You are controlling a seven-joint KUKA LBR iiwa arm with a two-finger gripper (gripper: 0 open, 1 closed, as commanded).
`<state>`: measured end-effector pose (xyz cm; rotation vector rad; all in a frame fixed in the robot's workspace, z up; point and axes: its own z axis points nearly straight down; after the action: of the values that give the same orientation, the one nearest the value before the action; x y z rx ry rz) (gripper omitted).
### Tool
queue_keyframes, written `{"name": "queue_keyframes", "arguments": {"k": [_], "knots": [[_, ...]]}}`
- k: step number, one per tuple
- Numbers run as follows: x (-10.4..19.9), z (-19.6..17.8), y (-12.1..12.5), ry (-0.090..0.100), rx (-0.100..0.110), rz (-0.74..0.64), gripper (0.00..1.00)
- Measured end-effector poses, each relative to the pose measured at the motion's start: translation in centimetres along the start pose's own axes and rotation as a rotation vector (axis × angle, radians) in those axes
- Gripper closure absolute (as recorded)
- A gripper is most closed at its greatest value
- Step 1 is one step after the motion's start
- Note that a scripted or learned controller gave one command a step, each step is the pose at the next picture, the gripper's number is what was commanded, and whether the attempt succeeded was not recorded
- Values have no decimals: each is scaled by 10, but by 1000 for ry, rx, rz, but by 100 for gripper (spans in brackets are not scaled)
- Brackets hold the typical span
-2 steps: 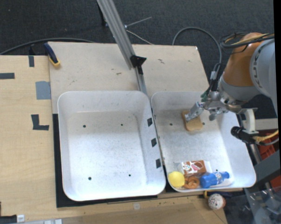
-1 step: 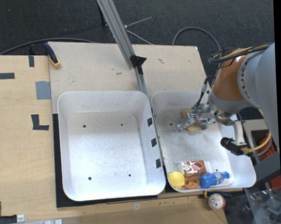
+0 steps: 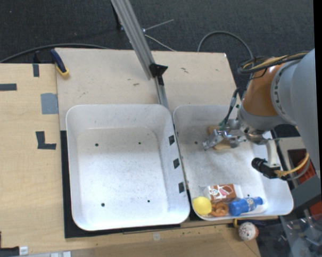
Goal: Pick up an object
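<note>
I am hanging my gripper [image 3: 221, 139] over a tan lump [image 3: 221, 146] in the right bin [image 3: 192, 166]; a yellow ball [image 3: 202, 205] is lying at its near edge.

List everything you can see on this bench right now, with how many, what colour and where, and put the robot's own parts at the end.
White bins: 2, white, side by side on the bench; left bin, right bin.
Yellow ball: 1, yellow, near edge of right bin.
Blue bottle: 1, blue, near edge of right bin.
Red and white packet: 1, red and white, beside the ball.
Tan object: 1, tan, right bin, at the gripper.
Small ball: 1, whitish, outside the right bin.
Arm: 1, grey with orange band, from the right.
Gripper: 1, metallic, over the right bin.
</note>
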<state>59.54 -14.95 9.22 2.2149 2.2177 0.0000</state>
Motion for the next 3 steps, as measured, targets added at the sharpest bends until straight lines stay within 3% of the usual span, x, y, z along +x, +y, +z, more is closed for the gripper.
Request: {"name": "queue_keyframes", "arguments": {"k": [1, 3], "knots": [[1, -11, 1, 0, -2, -2, 100], [-2, -126, -1, 4, 1, 0, 100]]}}
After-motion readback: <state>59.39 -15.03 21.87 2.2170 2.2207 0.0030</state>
